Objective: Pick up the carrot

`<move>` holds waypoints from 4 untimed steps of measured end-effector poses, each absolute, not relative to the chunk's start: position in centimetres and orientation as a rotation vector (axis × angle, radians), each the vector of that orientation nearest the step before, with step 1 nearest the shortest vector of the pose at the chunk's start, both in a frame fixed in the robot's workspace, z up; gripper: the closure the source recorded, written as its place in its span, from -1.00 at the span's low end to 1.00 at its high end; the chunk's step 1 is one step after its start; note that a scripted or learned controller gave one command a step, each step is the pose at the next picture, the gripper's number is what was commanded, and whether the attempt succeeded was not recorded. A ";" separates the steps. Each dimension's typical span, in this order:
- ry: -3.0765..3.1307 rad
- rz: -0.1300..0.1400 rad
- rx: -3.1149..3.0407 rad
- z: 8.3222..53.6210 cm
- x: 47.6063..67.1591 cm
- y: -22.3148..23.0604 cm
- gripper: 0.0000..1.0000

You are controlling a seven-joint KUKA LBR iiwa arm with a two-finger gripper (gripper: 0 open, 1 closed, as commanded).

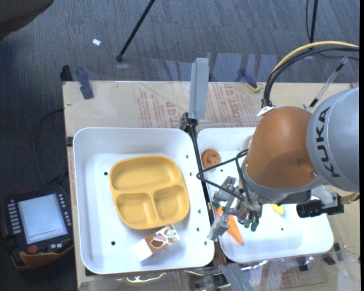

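Note:
The carrot (235,231) is a small orange cone lying near the front left of the right bin (291,247). A bit of orange also peeks out at the carrot's upper end, under the gripper parts. My gripper (233,214) hangs low directly over the carrot, at the end of the grey arm with its orange band (282,153). The arm's wrist hides most of the right bin's middle. I cannot make out whether the carrot is between the gripper's tips or just beneath them.
The left bin (91,162) holds a yellow divided plate (148,193) and a small printed carton (158,241) near its front. In the right bin, a brown round object (210,158) lies at the back left and a yellow scrap (278,210) sits beside the wrist.

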State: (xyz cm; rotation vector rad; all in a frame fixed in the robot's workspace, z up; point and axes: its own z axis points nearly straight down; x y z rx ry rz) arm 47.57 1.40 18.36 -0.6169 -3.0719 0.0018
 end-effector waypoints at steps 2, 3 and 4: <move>-2.976 0.003 -0.988 18.4 47.6 -0.1 -1.00; -2.892 0.005 -1.209 18.3 52.2 -0.9 -1.00; -2.783 0.007 -1.438 18.3 47.5 0.5 -1.00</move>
